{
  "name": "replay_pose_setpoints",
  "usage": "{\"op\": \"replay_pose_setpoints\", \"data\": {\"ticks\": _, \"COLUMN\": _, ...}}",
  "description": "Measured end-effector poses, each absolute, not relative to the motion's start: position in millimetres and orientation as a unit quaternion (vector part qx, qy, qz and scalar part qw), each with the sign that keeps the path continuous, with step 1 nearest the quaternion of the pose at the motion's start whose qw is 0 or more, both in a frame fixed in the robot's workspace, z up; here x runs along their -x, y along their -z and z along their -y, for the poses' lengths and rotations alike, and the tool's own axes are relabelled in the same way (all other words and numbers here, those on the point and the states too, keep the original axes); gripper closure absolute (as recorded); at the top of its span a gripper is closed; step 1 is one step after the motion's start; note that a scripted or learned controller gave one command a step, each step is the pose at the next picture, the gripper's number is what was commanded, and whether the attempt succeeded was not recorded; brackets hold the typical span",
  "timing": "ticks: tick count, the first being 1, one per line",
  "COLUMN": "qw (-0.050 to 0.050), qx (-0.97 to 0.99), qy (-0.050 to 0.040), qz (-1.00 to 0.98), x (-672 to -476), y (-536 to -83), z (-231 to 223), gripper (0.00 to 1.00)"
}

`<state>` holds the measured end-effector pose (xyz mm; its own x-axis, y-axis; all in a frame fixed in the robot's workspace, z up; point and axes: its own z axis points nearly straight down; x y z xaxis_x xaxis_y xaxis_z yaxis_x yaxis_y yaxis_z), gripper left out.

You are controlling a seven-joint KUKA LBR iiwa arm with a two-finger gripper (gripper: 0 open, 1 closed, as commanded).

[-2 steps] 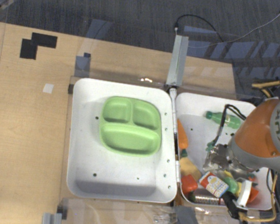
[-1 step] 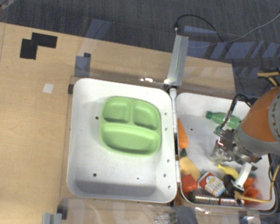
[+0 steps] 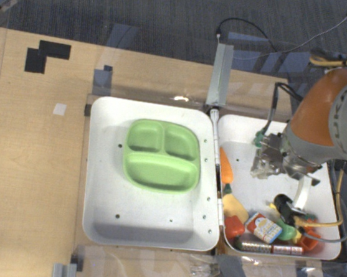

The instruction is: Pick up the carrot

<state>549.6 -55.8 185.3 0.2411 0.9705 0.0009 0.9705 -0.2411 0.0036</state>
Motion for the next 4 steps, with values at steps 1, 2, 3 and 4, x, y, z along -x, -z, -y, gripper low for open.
{"op": "replay_pose_setpoints", "data": {"ticks": 1, "qw": 0.001, "qx": -0.738, "qy": -0.0011, "qz": -0.675, "x": -569.3, "y": -184.9, "z": 10.5, "gripper": 1.0}}
{"op": "replay_pose_setpoints", "data": {"ticks": 2, "qw": 0.001, "qx": -0.825, "qy": -0.0009, "qz": -0.565, "x": -551.0, "y": -209.5, "z": 7.7, "gripper": 1.0}}
{"op": "replay_pose_setpoints", "data": {"ticks": 3, "qw": 0.001, "qx": -0.898, "qy": -0.0014, "qz": -0.439, "x": -559.5, "y": -301.4, "z": 51.1, "gripper": 1.0}}
{"op": "replay_pose_setpoints", "data": {"ticks": 4, "qw": 0.001, "qx": -0.842, "qy": -0.0021, "qz": -0.539, "x": -543.9, "y": -389.3, "z": -7.2, "gripper": 1.0}}
